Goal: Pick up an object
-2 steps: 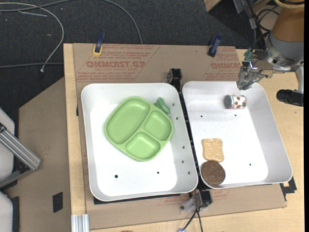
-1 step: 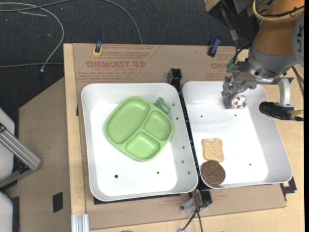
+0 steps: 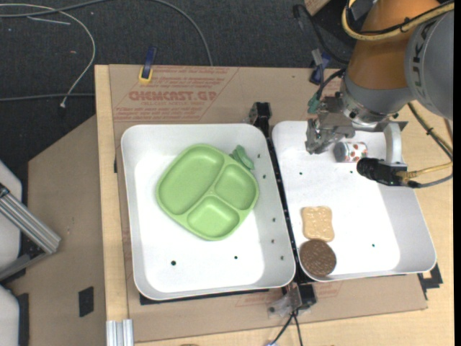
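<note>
Bench carries 2 white bins. The left bin (image 3: 144,265) holds a green divided plate (image 3: 207,191), with a small green item (image 3: 243,157) touching its rim at 1 o'clock. The right bin (image 3: 403,222) holds 3 candidates: a tan waffle-like piece (image 3: 318,223) and a round brown disc (image 3: 318,258) touching each other at the bin's 7 o'clock, and a small red-and-white item (image 3: 353,151) near 12 o'clock.

The gripper (image 3: 317,141) hangs low over the right bin's 11 o'clock corner, just beside the red-and-white item. Whether the tool is spread or closed cannot be told (its tip reads as 1 dark mass), and nothing is visibly held.

Judgement: the step in hand is the approach to a grasp. The nearest target lies toward 3 o'clock of the tool; centre over it before descending, since an off-centre close would likely nudge it toward the bin wall. The flat pieces at 7 o'clock look harder to grip.
</note>
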`<state>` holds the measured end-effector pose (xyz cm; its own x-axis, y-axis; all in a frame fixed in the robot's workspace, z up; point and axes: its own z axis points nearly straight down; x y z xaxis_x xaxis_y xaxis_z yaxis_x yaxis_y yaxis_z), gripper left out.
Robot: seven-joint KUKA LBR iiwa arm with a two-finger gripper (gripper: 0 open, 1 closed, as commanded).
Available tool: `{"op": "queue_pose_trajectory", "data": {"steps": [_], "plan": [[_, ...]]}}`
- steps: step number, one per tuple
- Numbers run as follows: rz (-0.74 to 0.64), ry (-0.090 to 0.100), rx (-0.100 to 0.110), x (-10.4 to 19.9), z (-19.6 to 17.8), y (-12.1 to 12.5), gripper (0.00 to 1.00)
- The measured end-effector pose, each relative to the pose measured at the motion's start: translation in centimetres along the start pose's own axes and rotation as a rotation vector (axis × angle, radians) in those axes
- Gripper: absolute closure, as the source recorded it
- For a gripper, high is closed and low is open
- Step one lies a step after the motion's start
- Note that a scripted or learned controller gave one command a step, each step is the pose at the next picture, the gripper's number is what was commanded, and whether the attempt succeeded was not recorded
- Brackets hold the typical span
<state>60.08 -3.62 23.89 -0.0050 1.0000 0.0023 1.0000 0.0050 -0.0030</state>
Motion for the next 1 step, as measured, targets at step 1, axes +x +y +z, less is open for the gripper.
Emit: {"op": "queue_pose_trajectory", "data": {"steps": [1], "plan": [[0.001, 0.000, 0.002, 4.84, 1.39, -2.13, 1.00]]}}
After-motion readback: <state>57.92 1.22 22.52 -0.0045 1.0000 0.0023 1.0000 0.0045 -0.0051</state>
